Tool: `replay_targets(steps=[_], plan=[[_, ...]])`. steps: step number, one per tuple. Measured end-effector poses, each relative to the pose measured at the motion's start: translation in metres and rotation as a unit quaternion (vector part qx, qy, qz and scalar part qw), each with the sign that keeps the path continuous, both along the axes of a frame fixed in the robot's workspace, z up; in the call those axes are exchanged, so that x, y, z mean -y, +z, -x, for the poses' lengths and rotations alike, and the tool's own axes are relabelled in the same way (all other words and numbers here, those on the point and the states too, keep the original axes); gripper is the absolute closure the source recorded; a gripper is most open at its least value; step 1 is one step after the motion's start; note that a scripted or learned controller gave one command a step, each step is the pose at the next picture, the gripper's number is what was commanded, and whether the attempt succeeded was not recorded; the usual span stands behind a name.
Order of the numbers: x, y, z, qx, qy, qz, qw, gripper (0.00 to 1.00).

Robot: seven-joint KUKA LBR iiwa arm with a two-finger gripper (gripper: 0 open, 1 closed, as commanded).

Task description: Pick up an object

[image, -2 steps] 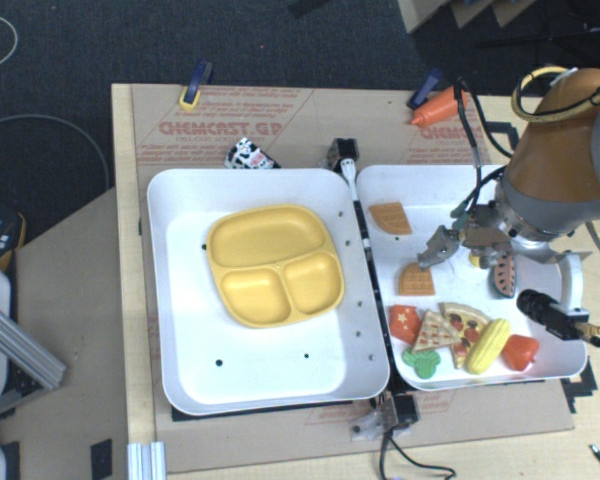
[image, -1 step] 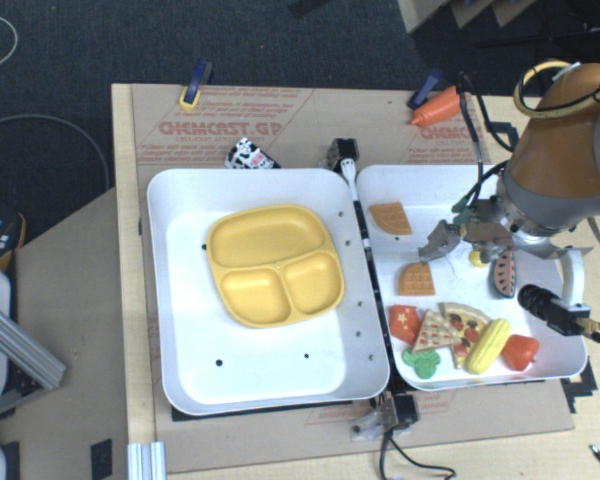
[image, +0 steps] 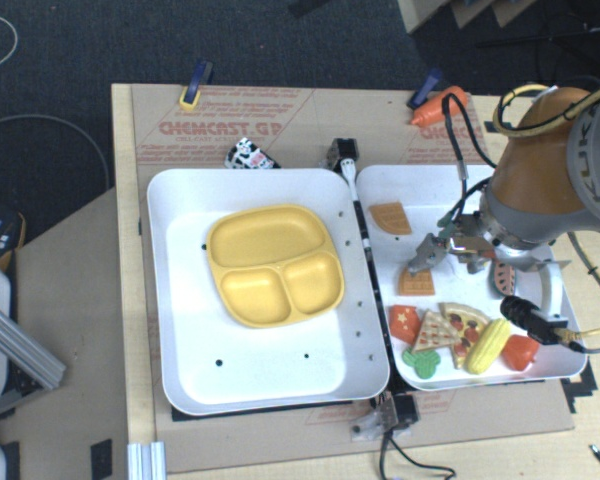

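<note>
Camera view is looking down at a slant on two shallow white bins sitting side by side on a bench. The left bin is holding a yellow divided plate with three compartments, lying flat near the bin's middle. The right bin is carrying the toy food: a tan cracker-like square is lying near its far left part, a small orange waffle piece is resting closer to the middle, and along the near edge a red piece, a pizza slice, a green piece, a yellow corn cob and another red piece are crowding together, several of them touching. The grey arm with its orange band is reaching in from the right and hanging over the right bin. Its gripper is pointing down and to the left, with one finger tip sitting just above the waffle piece; whether the pincer is apart or together cannot be told from this angle, and nothing is showing between its fingers. A black-and-white spotted toy is lying on the brown board beyond the left bin, and an orange clamp is sitting at the board's far edge.
</note>
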State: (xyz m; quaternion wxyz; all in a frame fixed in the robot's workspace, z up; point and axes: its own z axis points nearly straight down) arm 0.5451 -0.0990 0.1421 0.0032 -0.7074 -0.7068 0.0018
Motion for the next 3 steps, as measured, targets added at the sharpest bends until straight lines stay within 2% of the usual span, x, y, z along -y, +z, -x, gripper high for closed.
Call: replay_targets(steps=[1,2,3], plan=[[-0.001,-0.053,0.001,0.000,0.000,-0.0003,1.0000,0.00],[0.000,-0.040,0.000,0.004,0.000,0.0007,1.0000,1.00],[-0.007,0.022,-0.002,0.006,0.001,0.0017,1.0000,1.00]])
